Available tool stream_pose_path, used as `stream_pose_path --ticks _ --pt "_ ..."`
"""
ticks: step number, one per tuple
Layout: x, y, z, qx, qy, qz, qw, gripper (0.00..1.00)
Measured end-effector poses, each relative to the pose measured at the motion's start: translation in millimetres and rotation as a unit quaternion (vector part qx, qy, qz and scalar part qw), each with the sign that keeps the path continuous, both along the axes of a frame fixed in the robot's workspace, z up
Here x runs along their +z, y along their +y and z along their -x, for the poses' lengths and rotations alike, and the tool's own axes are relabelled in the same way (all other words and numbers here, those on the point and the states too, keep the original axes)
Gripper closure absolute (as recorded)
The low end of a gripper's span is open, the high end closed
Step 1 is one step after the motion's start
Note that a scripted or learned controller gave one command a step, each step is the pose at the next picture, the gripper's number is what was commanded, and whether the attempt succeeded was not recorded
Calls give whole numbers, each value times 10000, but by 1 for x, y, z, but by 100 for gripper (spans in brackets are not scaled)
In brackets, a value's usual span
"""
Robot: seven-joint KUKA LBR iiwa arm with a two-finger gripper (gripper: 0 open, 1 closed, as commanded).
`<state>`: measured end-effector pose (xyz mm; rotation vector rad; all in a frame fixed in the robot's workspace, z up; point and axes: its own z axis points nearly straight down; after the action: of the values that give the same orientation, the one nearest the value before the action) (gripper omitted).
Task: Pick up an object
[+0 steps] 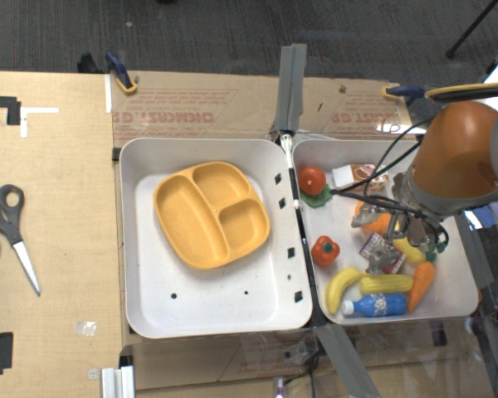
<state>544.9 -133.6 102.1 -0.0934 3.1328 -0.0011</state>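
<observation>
The gripper [398,237] is lowered into the right bin [458,303] over crowded toy food; its grip state cannot be told. A neighbouring carrot [422,282] could be nudged aside.

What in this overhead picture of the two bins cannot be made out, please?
- Gripper: in the camera view, the arm's orange band and cables cover it; finger state unreadable.
- Small packets under the wrist: overlapped and too small to identify.
- Box at the right bin's far wall: label too small to read.
- Scissors: handles partly cut off by the left edge.
</observation>
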Motion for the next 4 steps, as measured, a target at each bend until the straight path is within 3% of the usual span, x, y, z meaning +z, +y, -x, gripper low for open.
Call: stream_pose_path --ticks 1,2,3,4 --pt "-10 9 -8 -545 17 -9 9985 0" --pt "0 10 -10 -533 -3 -5 9986 100" --pt "0 10 -10 -532 -2 -5 9986 0" --pt "-9 7 -26 -944 11 -9 9955 0"
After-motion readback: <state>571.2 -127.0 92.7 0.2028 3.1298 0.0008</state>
